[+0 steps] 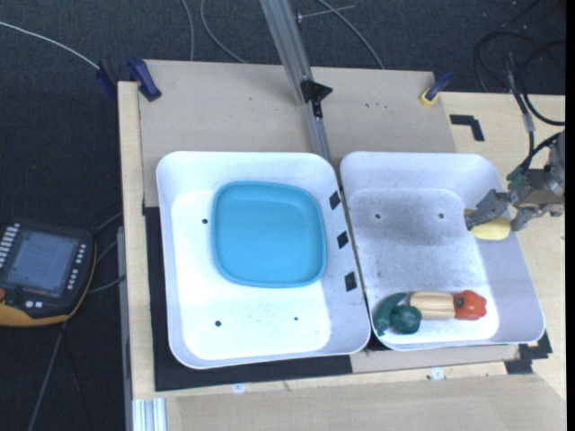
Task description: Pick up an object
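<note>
A: Gripper (493, 215) fingers straddle the yellow object (492, 231) at the right bin (409, 171)'s right wall, narrow; a firm hold I cannot confirm.
B: Close squarely, then lift straight up, clear of that wall.

Lab; teach pendant (40, 272), floor cables (180, 7)

I see dark grey carpeted floor (54, 97) around the bench, thin black cables (184, 12) looping across it, pale tan wooden benchtop (225, 110), blue clamp (144, 79) at its far left corner, slanted grey metal rail (286, 27), handheld control pendant (40, 272) lying at left.
</note>
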`<state>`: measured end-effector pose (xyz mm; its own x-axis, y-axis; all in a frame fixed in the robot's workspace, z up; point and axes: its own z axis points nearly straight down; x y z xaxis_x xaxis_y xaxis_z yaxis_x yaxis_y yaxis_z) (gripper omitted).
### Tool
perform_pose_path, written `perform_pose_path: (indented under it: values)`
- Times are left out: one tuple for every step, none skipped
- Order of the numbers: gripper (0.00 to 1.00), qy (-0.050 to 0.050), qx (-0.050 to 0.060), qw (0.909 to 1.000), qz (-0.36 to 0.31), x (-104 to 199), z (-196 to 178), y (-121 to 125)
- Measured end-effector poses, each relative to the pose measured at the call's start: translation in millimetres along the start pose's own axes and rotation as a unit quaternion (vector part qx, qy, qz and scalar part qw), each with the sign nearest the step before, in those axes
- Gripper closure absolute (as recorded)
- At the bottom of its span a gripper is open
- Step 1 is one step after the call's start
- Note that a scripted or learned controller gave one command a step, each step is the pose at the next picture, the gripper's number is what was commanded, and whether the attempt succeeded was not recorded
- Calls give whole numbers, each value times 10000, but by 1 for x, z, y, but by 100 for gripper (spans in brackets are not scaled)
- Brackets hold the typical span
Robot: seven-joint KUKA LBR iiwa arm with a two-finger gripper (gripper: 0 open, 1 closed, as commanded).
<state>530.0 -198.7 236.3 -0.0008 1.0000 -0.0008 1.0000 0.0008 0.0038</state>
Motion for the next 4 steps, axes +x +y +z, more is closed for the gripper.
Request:
perform_pose_path:
  values:
    - [100,10,13,10000,-18,49,-5,7]
    - [100,10,13,10000,-18,98,-14,21]
    - [100,11,14,10000,-23,153,-20,36]
    - [100,9,23,10000,-16,207,-6,52]
